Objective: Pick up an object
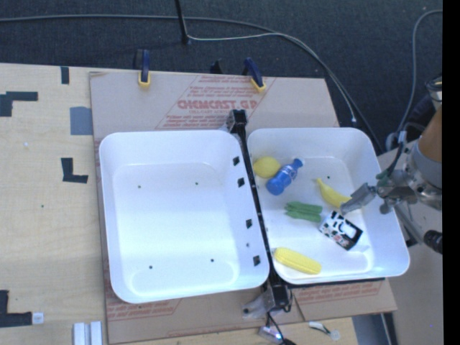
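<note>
Bright even overhead light, white bins (172,146) slightly glaring, soft faint shadows, arm at right edge perhaps blurred

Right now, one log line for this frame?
phase: approach | gripper: over right bin, near banana | holding: nothing seen | nearby: black-and-white item, green item

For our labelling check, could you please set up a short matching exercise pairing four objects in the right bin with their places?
Things:
1. blue bottle
2. corn cob
3. black-and-white item
4. lemon

Places:
A. nearest the bin's front rim
B. close to the divider, at the back
C. just below the gripper
D. right beside the lemon

Pairs: 1-D, 2-A, 3-C, 4-B
</note>
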